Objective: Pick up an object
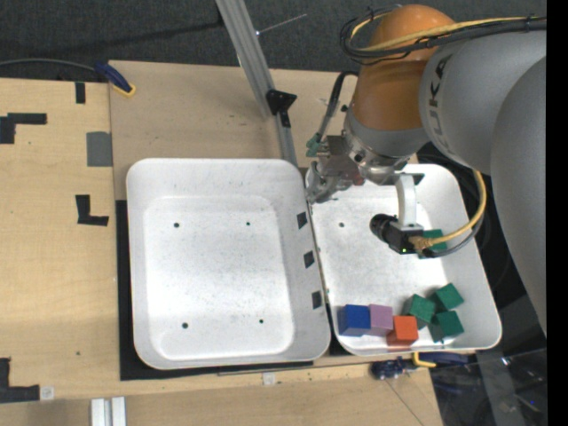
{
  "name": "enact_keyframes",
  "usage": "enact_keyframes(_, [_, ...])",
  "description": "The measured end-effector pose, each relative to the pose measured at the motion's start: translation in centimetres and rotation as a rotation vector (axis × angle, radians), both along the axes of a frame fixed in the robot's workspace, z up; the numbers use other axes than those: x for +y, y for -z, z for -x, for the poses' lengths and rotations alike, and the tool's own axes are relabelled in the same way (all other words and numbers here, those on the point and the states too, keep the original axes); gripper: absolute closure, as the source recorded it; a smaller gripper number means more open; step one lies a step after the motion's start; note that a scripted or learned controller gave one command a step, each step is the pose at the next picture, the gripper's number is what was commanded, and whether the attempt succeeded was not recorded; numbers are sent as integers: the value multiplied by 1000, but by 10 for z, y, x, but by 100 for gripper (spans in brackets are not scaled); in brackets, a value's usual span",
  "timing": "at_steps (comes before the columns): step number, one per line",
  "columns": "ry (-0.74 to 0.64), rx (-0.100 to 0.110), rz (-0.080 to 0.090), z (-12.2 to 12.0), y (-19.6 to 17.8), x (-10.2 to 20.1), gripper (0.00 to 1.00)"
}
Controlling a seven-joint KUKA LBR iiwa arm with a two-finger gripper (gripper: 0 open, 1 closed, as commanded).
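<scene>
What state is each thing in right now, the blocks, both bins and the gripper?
Small blue cube: resting in right bin, ungripped.
Pale purple cube: resting between blue and orange.
Orange cube: resting, ungripped.
Green blocks: clustered in the near right corner.
Right white bin: holds all blocks.
Left white bin: upright.
Gripper: at the right bin's far-left corner.

From my feed, the tabletop (53,264) is pale wood, marked with short black tape strips (86,209) along its left part and a grey patch (99,148) nearer the back. A black mat (125,327) peeks out beneath the two bins. Beyond the back edge I see dark grey carpeted floor (133,11), with a black cable (44,63) trailing to a blue and yellow clip (118,78) at the edge. A slanted aluminium post (253,60) rises from behind, carrying a black bracket (280,102). Lighting is even and soft.
</scene>
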State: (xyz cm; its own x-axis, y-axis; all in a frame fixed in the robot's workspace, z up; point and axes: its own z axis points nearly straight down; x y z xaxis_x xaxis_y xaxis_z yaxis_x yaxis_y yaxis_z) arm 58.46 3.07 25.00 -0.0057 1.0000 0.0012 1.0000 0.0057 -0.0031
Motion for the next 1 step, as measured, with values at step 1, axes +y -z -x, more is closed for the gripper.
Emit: enact_keyframes(1, [0, 1, 0, 28, 10, 50, 100])
